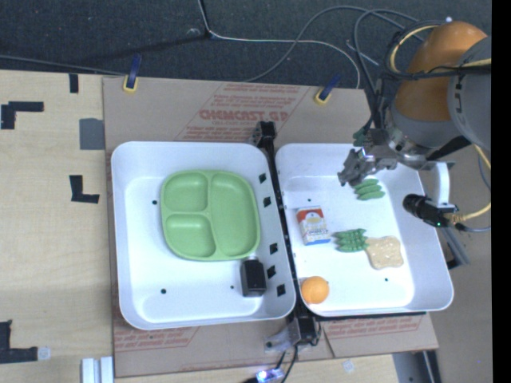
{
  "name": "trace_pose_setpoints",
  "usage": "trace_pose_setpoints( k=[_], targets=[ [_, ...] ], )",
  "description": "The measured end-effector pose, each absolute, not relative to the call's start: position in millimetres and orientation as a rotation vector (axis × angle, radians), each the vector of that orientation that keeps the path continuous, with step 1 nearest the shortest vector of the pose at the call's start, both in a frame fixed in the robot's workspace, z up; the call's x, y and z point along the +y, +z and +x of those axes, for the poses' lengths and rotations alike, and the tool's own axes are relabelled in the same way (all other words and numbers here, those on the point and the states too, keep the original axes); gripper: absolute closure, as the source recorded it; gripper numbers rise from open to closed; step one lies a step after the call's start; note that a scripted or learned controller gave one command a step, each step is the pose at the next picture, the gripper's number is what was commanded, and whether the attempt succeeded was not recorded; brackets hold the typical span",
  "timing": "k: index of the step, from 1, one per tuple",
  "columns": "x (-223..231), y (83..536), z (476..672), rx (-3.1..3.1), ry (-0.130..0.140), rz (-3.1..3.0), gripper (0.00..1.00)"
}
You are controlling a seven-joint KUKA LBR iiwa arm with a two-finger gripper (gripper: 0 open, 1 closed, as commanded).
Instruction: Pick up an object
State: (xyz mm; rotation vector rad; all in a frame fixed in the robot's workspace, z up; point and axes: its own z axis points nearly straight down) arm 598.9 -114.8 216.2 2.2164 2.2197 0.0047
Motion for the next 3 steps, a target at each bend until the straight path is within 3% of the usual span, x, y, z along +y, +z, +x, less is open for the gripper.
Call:
trace_pose_setpoints(
  k=[1, 2, 3],
  targets=[
    [-108.5, 273.9, 607.5, 2.220, 0.005, 2.215, 1.00],
    [-59.7, 254.3, 612.4, 2.228, -0.001, 2.217, 1.00],
    [-9.6, 252.9, 631.6, 2.228, 0.000, 2.215, 1.00]
  ],
)
